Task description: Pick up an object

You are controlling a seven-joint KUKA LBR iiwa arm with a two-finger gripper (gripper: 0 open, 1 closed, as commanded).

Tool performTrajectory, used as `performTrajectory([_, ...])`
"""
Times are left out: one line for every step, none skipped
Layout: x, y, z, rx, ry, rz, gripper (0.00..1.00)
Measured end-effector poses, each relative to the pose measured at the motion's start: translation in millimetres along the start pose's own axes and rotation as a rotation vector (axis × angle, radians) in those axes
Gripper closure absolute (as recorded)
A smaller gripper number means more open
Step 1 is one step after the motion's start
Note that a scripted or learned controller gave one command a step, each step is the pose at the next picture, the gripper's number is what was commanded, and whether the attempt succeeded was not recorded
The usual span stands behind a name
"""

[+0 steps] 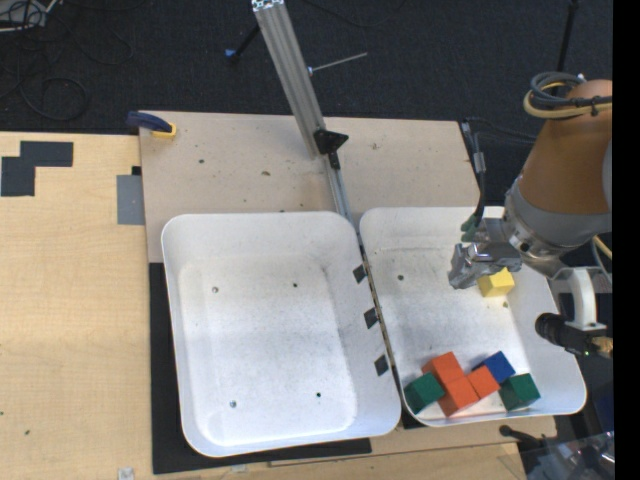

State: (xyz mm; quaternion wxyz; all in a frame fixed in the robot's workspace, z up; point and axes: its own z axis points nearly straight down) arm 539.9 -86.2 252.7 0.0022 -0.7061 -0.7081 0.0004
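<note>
My gripper (470, 268) hangs over the right bin (420, 238), touching a yellow block (497, 284); I cannot tell its state. Orange, green and blue blocks (470, 380) sit near.

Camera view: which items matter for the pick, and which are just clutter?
Job:
- gripper, over the right bin
- yellow block, just beside the gripper
- orange blocks, blue block, green blocks, clustered at the right bin's near edge

Lying about:
- left bin
- aluminium rail
- blue-and-yellow clamp at the bench's far left corner
</note>
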Motion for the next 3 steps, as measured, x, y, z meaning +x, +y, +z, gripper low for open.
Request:
performTrajectory([55,-3,15,0.001,0.0,-0.001,1.0])
performTrajectory([101,-20,13,0.002,0.0,-0.001,1.0])
performTrajectory([154,-24,30,0.004,-0.001,0.0,1.0])
